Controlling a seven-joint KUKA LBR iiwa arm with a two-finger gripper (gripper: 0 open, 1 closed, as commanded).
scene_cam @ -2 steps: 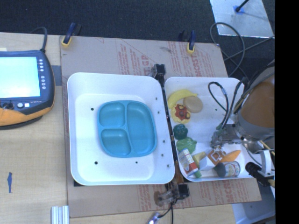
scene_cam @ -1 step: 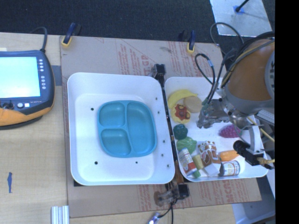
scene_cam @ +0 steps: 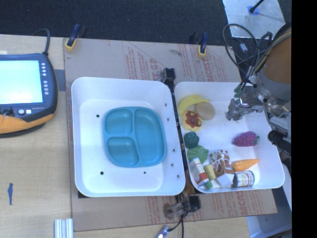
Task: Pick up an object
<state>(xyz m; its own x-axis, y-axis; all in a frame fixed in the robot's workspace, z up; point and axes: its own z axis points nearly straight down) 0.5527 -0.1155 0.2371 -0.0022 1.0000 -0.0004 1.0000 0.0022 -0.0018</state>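
Small labelled jars [scene_cam: 243, 179] are lying in the right bin [scene_cam: 223, 90], their writing too blurred to read. Above, the hand [scene_cam: 237, 109] is hovering; whether it is open or closed, I cannot tell.

Bright, even overhead light washes the white bins [scene_cam: 79, 133] to a mild glare, shadows faint, the whole scene slightly soft.

no text legible. faint red lettering printed on cardboard sheet [scene_cam: 148, 58] under the bins, too blurred to read. labels on small jar [scene_cam: 245, 179] and packets likewise unreadable.
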